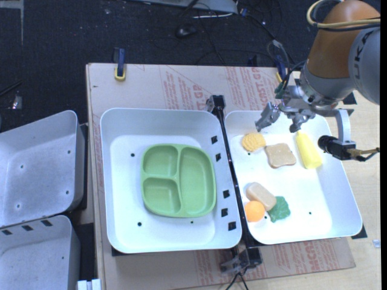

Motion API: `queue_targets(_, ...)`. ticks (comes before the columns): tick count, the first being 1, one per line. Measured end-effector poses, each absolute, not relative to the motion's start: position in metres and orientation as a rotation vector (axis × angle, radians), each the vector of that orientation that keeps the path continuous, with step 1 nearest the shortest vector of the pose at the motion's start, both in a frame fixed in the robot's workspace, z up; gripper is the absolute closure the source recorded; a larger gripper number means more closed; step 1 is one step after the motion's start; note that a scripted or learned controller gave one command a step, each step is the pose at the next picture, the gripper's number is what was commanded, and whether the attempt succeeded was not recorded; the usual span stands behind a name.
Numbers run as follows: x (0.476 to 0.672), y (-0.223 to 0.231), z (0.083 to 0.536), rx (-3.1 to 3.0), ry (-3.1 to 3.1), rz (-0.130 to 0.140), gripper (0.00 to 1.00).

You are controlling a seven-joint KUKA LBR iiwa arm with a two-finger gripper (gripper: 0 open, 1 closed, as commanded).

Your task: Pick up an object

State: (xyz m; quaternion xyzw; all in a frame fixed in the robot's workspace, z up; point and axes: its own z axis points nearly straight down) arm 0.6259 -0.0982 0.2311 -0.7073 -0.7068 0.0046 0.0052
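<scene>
We can make out red printing on the brown board (181, 89) under the bins, but it is reversed and partly covered; no word reads with certainty. On the arm (363, 53), part of a dark letter shows at the right edge, too cut off to read.

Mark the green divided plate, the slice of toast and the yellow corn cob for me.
green divided plate (179, 180): camera view, centre ridge between compartments.
slice of toast (280, 155): camera view, middle of its face.
yellow corn cob (308, 150): camera view, mid-length.

One fixed overhead camera, slanted down — both bins (115, 125) framed
</scene>
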Motion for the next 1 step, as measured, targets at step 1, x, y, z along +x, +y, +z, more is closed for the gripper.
queue_targets(1, 0.628, -0.0979, 0.2397, -2.22, -2.222, 0.001, 0.0)
